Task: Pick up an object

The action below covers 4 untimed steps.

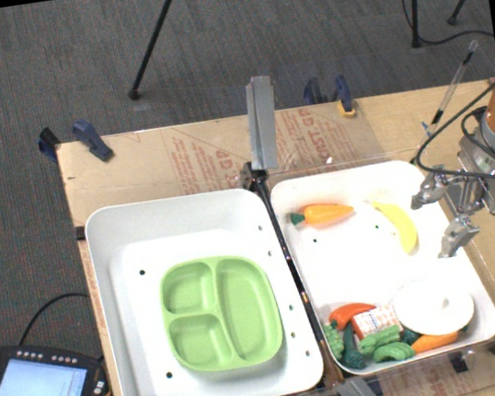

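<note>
From the camera view, two white bins sit side by side on a cardboard-covered counter [158, 164]. The right bin [350, 260] holds the things to pick from: an orange carrot [325, 214] with a green top lies near the far left corner, and a yellow banana [399, 224] lies just right of it, apart from it. Along the near wall a white round plate [435, 308] lies beside a heap of small toy foods [371, 331], red, green and orange.

The tool [459, 210] hangs at the bin's right rim, near the banana, gripping nothing; whether it is open or closed I cannot tell.

The left bin [118, 260] holds a green divided tray [221, 313]. A teach pendant [41, 393] lies on the floor at lower left.
</note>
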### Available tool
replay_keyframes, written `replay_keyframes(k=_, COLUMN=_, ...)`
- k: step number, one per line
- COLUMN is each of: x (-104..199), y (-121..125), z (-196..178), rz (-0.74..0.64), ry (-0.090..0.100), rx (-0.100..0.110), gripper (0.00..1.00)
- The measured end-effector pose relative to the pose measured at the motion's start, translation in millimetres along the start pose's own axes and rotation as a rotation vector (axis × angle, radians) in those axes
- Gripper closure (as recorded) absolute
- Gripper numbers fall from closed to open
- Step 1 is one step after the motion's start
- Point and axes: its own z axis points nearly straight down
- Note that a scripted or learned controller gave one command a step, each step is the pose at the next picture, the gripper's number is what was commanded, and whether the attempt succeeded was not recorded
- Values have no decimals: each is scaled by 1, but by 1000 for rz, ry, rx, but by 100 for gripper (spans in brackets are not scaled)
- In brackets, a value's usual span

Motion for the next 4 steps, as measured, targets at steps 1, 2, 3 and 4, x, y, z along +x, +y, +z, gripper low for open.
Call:
replay_keyframes(k=1, x=39, y=6, z=94, rz=-53, ry=-33, rx=3, gripper=0)
replay_keyframes(k=2, x=23, y=12, z=115, rz=-30, ry=-32, rx=-11, gripper=0)
replay_keyframes(k=3, x=-62, y=6, z=140, rz=86, ry=-4, rx=0, gripper=0)
replay_keyframes(k=4, x=-70, y=4, z=138, rz=113, ry=-5, rx=1, gripper=0)
